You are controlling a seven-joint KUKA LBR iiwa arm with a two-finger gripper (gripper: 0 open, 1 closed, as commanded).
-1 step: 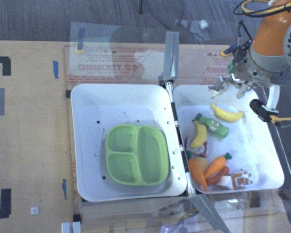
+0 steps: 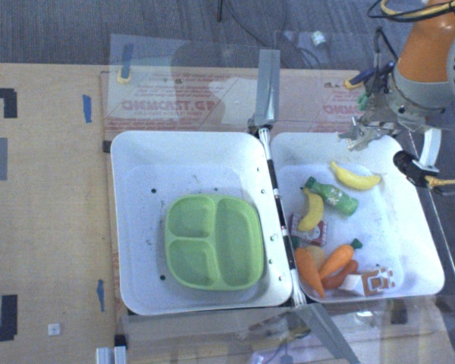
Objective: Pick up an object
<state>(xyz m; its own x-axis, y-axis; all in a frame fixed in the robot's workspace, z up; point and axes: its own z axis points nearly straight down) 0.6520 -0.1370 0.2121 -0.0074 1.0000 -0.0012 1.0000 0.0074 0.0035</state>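
**Gripper hangs over the far edge of the right bin, toys lying below**

The arm [image 2: 432, 44], grey with its orange band, reaches in from the right, and the gripper [image 2: 366, 136] sits above the far rim of the right bin [image 2: 417, 226]. Its metal fingers look slightly spread with nothing between them, though they are small and hard to read.

Just near of the gripper lies a yellow banana [image 2: 355, 177], apart from it. A green bottle [image 2: 331, 194] lies left of that banana, and a second banana [image 2: 312, 211] touches the bottle's near side. Nearer still sits a red-and-white packet [image 2: 309, 235]; its print is too small to read. Two carrots [image 2: 324, 266] lie crossed at the near edge, beside a white carton with orange markings [image 2: 368, 281], lettering illegible.

The left bin [image 2: 136, 165] holds a green divided plate [image 2: 213, 243] with three compartments.

Behind the bins, a clear panel [image 2: 174, 89] bears faint red lettering, blurred beyond reading. Blue tape pieces [image 2: 86, 108] mark the wooden bench [image 2: 45, 226].
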